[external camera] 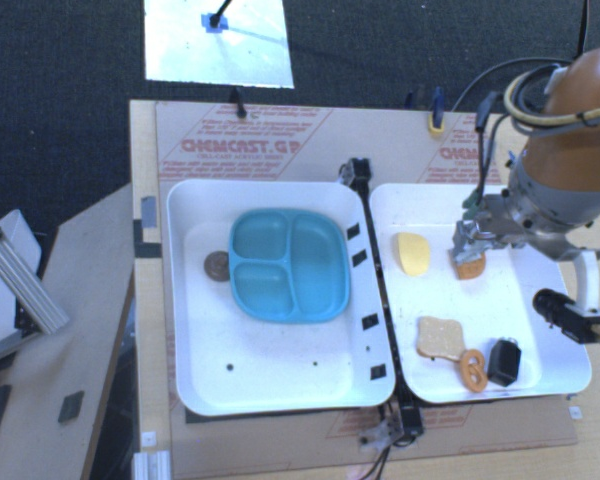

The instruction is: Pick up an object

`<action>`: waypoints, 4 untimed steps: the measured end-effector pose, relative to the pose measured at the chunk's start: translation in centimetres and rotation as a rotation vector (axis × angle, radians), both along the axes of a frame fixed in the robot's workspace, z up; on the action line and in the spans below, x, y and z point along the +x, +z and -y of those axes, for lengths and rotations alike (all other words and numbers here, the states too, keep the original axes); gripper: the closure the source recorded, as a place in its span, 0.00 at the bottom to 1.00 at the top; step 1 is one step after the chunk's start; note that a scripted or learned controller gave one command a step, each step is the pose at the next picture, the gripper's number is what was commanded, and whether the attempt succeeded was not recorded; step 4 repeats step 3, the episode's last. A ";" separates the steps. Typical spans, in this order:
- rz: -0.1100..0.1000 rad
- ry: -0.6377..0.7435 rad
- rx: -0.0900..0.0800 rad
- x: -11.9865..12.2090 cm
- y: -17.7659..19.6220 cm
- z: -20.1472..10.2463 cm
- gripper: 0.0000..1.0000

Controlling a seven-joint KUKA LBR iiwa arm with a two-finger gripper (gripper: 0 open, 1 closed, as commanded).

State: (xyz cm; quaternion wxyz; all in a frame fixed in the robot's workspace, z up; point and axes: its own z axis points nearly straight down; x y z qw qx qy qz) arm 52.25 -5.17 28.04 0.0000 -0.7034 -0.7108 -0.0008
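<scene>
My gripper (pixel 469 251) hangs low over the upper middle of the right bin (pixel 550 313), with the grey and orange arm coming in from the right. A small orange-brown food piece (pixel 470 267) lies directly beneath its tip, touching or nearly touching it. The arm's body hides the tip's stance. A yellow wedge (pixel 413 254) lies just left of the gripper. A slice of toast (pixel 440 338), a pretzel (pixel 472 370) and a small black block (pixel 504 361) lie near the bin's front edge.
The left bin (pixel 195 368) bears a blue divided plate (pixel 287 265) with a small brown disc (pixel 217 265) by its left side. A black divider (pixel 372 268) runs between the bins. A black part (pixel 565 315) of the arm overhangs the right bin's right rim.
</scene>
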 end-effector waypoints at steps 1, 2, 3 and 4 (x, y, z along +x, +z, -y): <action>0.000 -0.001 0.001 -0.7 -2.1 -4.6 1.00; -0.001 0.000 0.001 -0.4 -3.2 -10.1 1.00; -0.001 0.001 0.002 -1.5 -3.1 -15.2 1.00; -0.001 0.001 0.002 -1.5 -3.1 -15.2 1.00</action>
